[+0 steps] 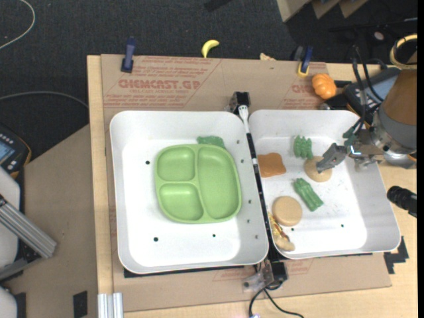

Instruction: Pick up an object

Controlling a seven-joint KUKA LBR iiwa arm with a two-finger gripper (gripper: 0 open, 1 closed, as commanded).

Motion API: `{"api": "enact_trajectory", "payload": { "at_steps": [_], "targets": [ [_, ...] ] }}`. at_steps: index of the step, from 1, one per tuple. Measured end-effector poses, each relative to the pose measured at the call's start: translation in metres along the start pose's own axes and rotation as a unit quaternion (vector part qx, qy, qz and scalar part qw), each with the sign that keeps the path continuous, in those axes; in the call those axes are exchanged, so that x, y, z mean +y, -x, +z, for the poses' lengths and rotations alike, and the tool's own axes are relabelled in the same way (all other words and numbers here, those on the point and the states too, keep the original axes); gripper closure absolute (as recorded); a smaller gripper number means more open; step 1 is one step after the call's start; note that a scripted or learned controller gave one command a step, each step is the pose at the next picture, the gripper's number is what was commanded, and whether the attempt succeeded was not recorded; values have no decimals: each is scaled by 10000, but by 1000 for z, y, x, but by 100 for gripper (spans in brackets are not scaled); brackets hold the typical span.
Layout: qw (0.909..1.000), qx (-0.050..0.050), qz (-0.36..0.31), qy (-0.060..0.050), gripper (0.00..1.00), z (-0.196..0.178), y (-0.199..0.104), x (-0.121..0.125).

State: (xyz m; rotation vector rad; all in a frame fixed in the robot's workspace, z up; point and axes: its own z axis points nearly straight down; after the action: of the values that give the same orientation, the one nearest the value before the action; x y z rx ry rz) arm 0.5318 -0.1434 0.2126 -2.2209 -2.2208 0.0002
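Observation:
My gripper (329,158) hangs low in the right bin (371,237), its tip right over a small tan round piece (317,172); I cannot tell if it touches it. The arm comes in from the right edge. Close by lie a brown square slice (271,165), a green ridged piece (303,146), a green pickle-like piece (308,195), a round tan bun (287,211) and a small yellowish item (282,238) at the bin's front left.
The left bin (132,237) holds a green divided plate (197,183) and a small green piece (211,140) at its far side. An orange fruit (324,85) and a yellow banana (209,46) lie on the board behind the bins.

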Motion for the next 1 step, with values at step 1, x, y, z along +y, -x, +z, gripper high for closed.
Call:
{"api": "enact_trajectory", "payload": {
  "at_steps": [1],
  "targets": [
    [10000, 13, 11, 5, 0, 130, -20, -40]
  ]
}}
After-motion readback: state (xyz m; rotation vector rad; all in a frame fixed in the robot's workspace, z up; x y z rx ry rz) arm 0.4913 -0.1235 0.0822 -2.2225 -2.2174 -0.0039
